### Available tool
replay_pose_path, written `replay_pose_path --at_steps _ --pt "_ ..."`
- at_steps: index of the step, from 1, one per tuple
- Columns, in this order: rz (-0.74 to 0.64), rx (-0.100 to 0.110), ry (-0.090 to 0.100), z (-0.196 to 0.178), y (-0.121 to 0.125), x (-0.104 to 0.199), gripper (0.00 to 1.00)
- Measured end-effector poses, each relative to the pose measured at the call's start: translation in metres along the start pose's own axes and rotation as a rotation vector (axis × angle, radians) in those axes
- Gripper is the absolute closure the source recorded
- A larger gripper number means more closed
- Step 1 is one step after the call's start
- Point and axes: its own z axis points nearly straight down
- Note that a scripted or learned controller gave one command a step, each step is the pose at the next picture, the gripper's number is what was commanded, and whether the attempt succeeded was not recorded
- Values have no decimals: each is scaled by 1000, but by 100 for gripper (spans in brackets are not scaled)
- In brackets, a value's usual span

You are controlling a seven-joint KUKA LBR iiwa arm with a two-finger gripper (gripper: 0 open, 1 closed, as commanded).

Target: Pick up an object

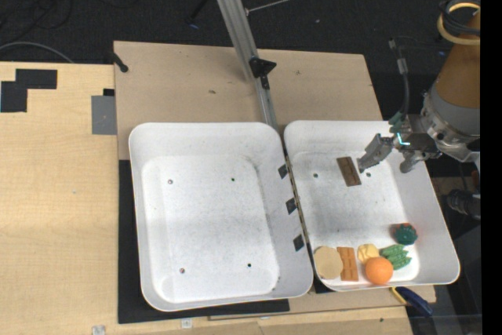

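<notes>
At the far left we see a pale wooden tabletop with dark cut-out patches near its 11 o'clock corner. Next comes the left bin, a shallow white tray sitting on the tan bench board; only a few small dark dots mark its floor. A slanted aluminium rail rises from the 12 o'clock edge of the seam between the bins toward the top of the view.

Moving on, the right bin lies just beside the left one, their rims touching along a seam with small black clips. Near the centre of this bin, slightly toward 12 o'clock, we find a small brown block lying flat on the floor. Along the 6 o'clock edge sits a cluster of toy foods: a tan round piece, a brown-striped slab, a small yellow item, an orange ball, a green leafy piece and a dark green round thing, most touching one another.

At the bin's 2 o'clock side the gripper hangs over the rim, its fingers spread apart and grasping nothing; the left fingertip is just beside the brown block. The grey arm follows at 3 o'clock.
</notes>
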Motion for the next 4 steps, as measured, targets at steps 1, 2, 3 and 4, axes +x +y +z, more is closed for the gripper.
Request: replay_pose_path --at_steps 1,2,3,4 --pt "3 -4 -1 -2 0 -1 0" --pt "2 1 0 42 -2 1 0" --pt "1 4 1 104 -9 4 0" --pt "2 4 1 168 -14 4 0"
